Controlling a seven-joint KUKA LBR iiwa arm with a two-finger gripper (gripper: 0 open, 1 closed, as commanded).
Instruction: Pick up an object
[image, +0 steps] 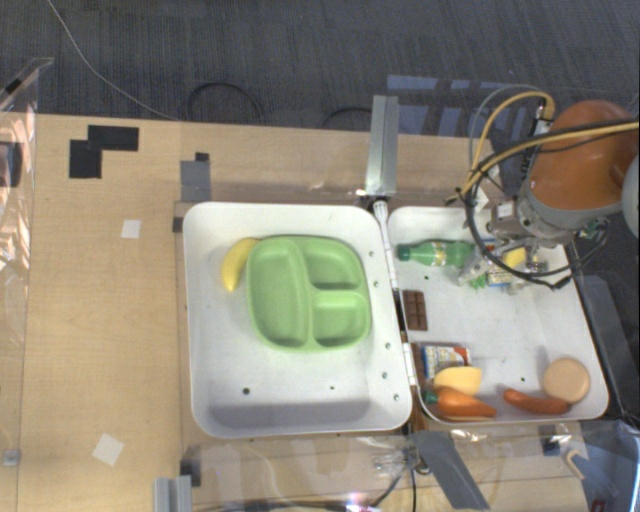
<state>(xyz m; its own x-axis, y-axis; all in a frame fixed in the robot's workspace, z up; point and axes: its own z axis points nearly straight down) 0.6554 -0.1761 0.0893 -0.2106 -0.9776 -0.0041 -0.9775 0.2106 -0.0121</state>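
A wooden bench (90, 330) seen from above at a slant carries two shallow white bins side by side. The left bin (290, 405) holds a green divided plate (305, 292) with three compartments, lying flat near the middle, and a yellow banana (235, 262) touching the plate's left edge. The right bin (520, 345) holds several small things. At its far left lies a green bottle (435, 253) on its side, cap pointing left. Against the left wall sits a dark brown chocolate bar (416, 311). Along the near edge, from left to right, are a small printed packet (445, 355), a pale yellow rounded fruit (458, 379) just in front of it, an orange carrot (463, 404) touching that fruit, a second reddish-orange carrot-like piece (537, 402), and a round tan bun-like object (567, 379) near the right corner. The grey arm with its orange band (580, 150) reaches in from the right, draped with yellow and black cables, and its gripper (505, 265) hangs over the far part of the right bin, just to the right of the bottle. A small yellow and green item sits right under the gripper, but it is too cluttered there to tell whether the claw is wide, narrow or holding anything.
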